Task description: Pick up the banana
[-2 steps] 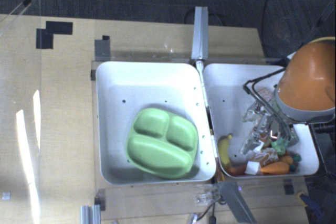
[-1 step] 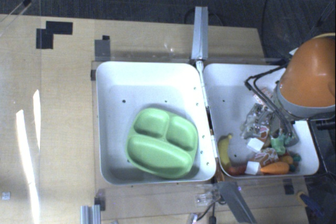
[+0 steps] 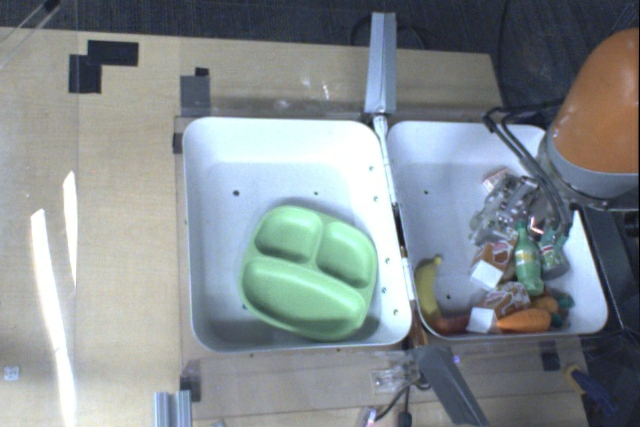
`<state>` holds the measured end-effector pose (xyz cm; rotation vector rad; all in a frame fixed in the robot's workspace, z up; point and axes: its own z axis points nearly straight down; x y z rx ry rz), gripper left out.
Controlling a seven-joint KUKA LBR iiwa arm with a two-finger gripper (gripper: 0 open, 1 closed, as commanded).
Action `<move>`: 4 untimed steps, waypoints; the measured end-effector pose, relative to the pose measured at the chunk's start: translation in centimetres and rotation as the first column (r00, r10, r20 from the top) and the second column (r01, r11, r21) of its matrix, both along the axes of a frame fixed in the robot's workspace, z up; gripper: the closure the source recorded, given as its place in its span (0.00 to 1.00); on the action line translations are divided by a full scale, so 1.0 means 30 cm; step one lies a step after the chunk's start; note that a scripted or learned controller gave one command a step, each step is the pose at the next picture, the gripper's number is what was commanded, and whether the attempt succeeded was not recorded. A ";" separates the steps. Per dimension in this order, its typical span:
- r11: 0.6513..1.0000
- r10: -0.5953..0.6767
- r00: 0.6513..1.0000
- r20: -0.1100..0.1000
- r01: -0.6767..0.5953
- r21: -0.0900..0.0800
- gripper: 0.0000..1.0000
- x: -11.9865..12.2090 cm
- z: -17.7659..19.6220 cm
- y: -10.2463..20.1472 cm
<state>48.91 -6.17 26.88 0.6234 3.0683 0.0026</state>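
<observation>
Banana [image 3: 428, 286] lies in the right bin [image 3: 440, 155], close against its near left corner, just beside the divider wall that parts the two bins. Its long axis runs roughly near-to-far along that wall, with a slight curve; the far tip points up toward the bin's back, the near end dips toward the front rim. On its left the wall leaves almost no room; on its right a small strip of bare white floor separates it from a white block [image 3: 485, 274].

Along the front rim, just right of the banana's near end, sit a reddish piece [image 3: 450, 323], a second white block [image 3: 481, 319] and a carrot [image 3: 523, 320]. A green bottle [image 3: 526, 262] stands among this clutter, further right.

Left bin [image 3: 200, 215] holds a green divided plate [image 3: 309, 270], turned upside down or not I cannot tell, set toward the near side, with open floor all around it.

Further back in the right bin, the gripper [image 3: 512, 203] hangs over the heap at the right side, well apart from the banana; whether it is wide or narrow cannot be told amid the glinting metal and wrappers. The far left part of this bin is open white floor. Arm's orange band [image 3: 600, 115] fills the right edge.
</observation>
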 end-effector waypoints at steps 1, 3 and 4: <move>1.000 -0.001 1.000 0.000 0.001 0.000 0.00 0.000 0.000 0.000; 0.905 0.426 0.905 -0.002 -0.426 -0.001 0.00 0.129 -0.127 0.340; 0.832 0.555 0.832 -0.005 -0.555 -0.003 0.00 0.085 -0.279 0.017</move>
